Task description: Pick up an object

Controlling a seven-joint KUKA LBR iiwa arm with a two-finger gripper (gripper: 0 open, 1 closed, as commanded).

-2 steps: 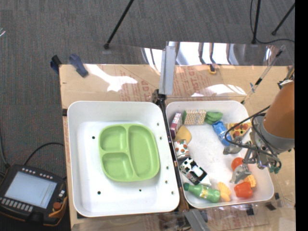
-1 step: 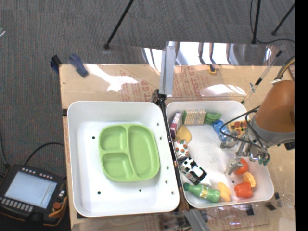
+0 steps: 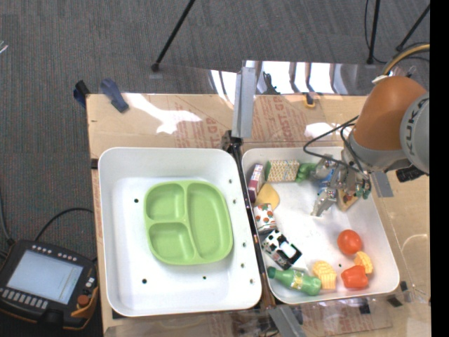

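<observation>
My gripper [image 3: 333, 196] hangs over the upper right part of the right bin [image 3: 384, 239], tilted down and to the left. Its fingers [image 3: 324, 205] stand open with nothing between them. A tan and yellow object [image 3: 349, 199] lies just right of the fingertips, partly hidden by the gripper. A red tomato [image 3: 349, 241] sits below it, with an orange pepper [image 3: 354, 277] and a yellow corn piece [image 3: 323, 272] nearer the front. A green bottle [image 3: 295, 280], a black and white box [image 3: 280, 248], a yellow wedge [image 3: 267, 196] and a checkered block [image 3: 283, 170] line the bin's left side.
The left bin [image 3: 119, 188] holds a green divided plate [image 3: 188, 222]. A metal post [image 3: 243, 107] rises behind the wall between the bins. A teach pendant [image 3: 45, 279] lies on the floor at the lower left. Bare white floor shows in the right bin's middle [image 3: 309, 227].
</observation>
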